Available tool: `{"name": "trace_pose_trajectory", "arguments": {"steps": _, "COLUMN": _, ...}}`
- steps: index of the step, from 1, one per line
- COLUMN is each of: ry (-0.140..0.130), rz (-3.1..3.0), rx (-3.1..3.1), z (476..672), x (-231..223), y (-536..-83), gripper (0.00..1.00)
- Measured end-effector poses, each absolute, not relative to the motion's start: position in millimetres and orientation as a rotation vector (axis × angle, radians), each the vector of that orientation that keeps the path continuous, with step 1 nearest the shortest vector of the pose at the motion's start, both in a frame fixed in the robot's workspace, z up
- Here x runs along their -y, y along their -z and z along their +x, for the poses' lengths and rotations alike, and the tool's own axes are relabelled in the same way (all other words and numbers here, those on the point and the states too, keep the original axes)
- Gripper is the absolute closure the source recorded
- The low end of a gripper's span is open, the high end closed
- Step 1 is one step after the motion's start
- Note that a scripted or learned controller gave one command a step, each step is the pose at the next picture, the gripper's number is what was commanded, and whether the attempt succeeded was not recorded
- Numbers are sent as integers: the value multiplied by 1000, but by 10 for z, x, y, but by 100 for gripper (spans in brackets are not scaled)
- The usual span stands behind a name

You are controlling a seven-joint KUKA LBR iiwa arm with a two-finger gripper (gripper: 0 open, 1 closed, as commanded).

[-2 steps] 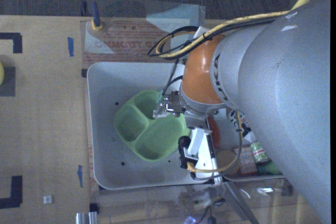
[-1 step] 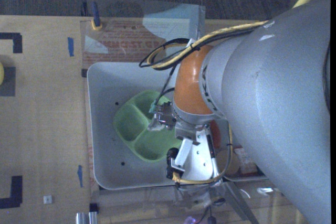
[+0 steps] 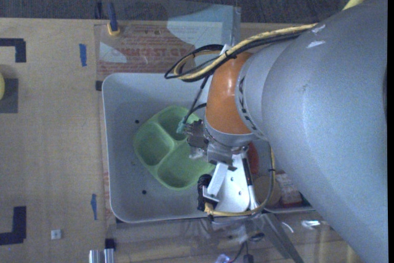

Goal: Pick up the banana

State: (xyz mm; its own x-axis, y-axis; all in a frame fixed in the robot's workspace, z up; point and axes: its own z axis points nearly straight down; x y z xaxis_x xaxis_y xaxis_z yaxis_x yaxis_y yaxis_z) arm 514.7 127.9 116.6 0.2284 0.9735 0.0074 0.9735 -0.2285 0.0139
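Observation:
My grey arm, with its orange band (image 3: 225, 98), reaches in from the right and hangs low over the left white bin (image 3: 120, 132). The gripper (image 3: 198, 140) sits at the right edge of a green divided plate (image 3: 161, 148) that lies in the bin. The wrist and a white mount (image 3: 231, 191) cover the gripper's lower part and the bin floor under it. The bulk of the arm hides the right side of the bench.
Bare wooden bench (image 3: 49, 151) lies to the left of the bin, marked with blue tape (image 3: 82, 54) and black corner marks (image 3: 15, 49). A yellow thing (image 3: 2, 87) peeks in at the left edge. A yellow cable (image 3: 265, 40) runs along the arm.

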Motion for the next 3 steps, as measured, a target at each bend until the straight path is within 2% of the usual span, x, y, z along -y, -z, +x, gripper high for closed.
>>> {"name": "trace_pose_trajectory", "arguments": {"steps": 1, "ry": -18, "rz": 2453, "rx": -1948, "z": 4959, "x": -2036, "y": -922, "gripper": 100}}
{"name": "trace_pose_trajectory", "arguments": {"steps": 2, "ry": 1, "rz": 2503, "rx": -1899, "z": 5475, "x": -1518, "y": -2059, "gripper": 100}}
{"name": "trace_pose_trajectory", "arguments": {"steps": 3, "ry": 8, "rz": 2645, "rx": -1699, "z": 5407, "x": -2251, "y": -1381, "gripper": 100}}
